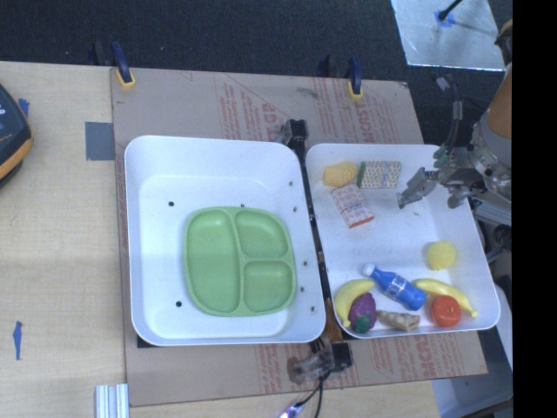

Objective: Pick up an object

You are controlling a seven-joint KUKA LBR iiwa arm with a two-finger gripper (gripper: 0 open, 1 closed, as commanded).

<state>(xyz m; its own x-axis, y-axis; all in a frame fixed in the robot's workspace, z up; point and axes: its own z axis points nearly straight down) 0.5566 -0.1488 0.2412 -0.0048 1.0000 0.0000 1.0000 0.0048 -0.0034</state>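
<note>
- Nearest the camera, along the near wall of the right bin (pixel 484 320), lies a crowded row: a yellow banana (pixel 350 295) beside a purple toy (pixel 362 310), a tan piece (pixel 399 321), a blue bottle (pixel 396 286), a red tomato (pixel 446 312) and a second banana (pixel 446 289).
- Beyond the blue bottle, a yellow ball (pixel 441 254) sits alone on bare floor.
- Farther beyond the bottle lie a red-printed packet (pixel 352 205), a yellow block (pixel 340 174) and a speckled box (pixel 379 175).
- The gripper (pixel 433 189) hovers over the far right part of that bin, its two fingers spread with nothing between them.
- Judged from this, the ball looks the cleanest pick: it has free space all round, whereas the near row is packed together.
- Centre the fingers over it before descending, since a round thing may roll off a skewed pinch.
- The left bin (pixel 139 233) holds a green divided plate (pixel 238 260).
</note>
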